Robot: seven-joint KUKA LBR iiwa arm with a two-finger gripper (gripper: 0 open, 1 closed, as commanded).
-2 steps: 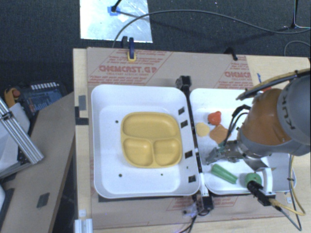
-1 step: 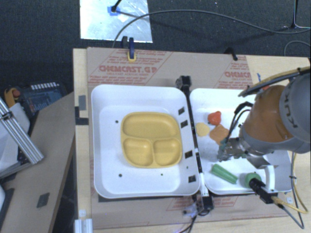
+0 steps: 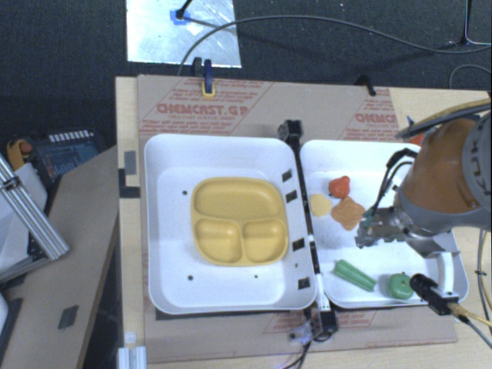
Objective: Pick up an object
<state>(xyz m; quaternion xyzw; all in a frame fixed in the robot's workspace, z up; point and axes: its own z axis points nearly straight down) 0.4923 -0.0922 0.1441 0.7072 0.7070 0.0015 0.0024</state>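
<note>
Green block (image 3: 354, 274) in front, jaws hidden — gripper (image 3: 366, 235) beside orange piece (image 3: 348, 213)

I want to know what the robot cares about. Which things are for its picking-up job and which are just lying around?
For the job:
gripper
red piece
orange piece
pale yellow piece
long green piece
round green piece
right bin

Just lying around:
yellow divided tray
left bin
shiny sheet
cables

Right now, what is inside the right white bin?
In the right bin lie a red piece, a pale yellow piece, an orange-brown piece, a green stick and a round green piece. The arm covers the bin's right part, so anything beneath it is hidden.
</note>
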